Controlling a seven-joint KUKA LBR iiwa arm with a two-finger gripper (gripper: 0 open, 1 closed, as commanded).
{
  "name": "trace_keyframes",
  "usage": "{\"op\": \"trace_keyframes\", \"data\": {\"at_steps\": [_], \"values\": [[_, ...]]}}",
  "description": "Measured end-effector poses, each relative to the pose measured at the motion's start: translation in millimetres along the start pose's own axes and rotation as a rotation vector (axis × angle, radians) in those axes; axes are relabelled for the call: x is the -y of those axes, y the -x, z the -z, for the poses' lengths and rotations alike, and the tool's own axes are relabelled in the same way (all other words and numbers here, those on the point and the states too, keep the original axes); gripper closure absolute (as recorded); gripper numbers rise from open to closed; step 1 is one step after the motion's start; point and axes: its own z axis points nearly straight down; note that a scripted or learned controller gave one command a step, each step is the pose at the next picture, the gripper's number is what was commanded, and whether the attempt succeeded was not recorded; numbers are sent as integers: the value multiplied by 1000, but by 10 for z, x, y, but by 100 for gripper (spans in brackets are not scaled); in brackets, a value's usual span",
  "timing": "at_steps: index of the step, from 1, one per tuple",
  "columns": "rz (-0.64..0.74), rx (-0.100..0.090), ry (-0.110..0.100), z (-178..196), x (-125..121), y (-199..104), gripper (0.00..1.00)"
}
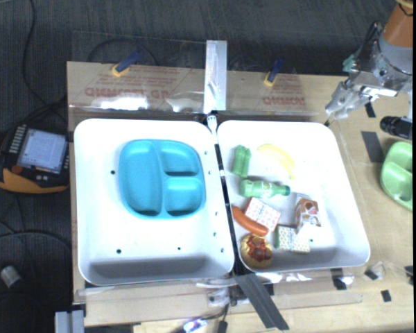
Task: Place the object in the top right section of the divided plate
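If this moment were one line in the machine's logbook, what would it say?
end effector: above bench, beyond right bin's far corner | blue divided plate: left bin, nothing on it | toy food: right bin | placing: not yet done

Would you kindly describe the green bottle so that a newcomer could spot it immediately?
Look in the right-hand white bin, among the toy food. Near its middle, just below the yellow banana, lies the green bottle on its side, cap pointing right. Unlike the darker green piece above it, it wears a pale label band.
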Motion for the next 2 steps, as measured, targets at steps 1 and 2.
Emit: {"op": "trace_keyframes", "data": {"at_steps": [1,2], "values": [[145,-1,2,-118,91,-529,100],[145,-2,2,-118,91,-529,0]]}}
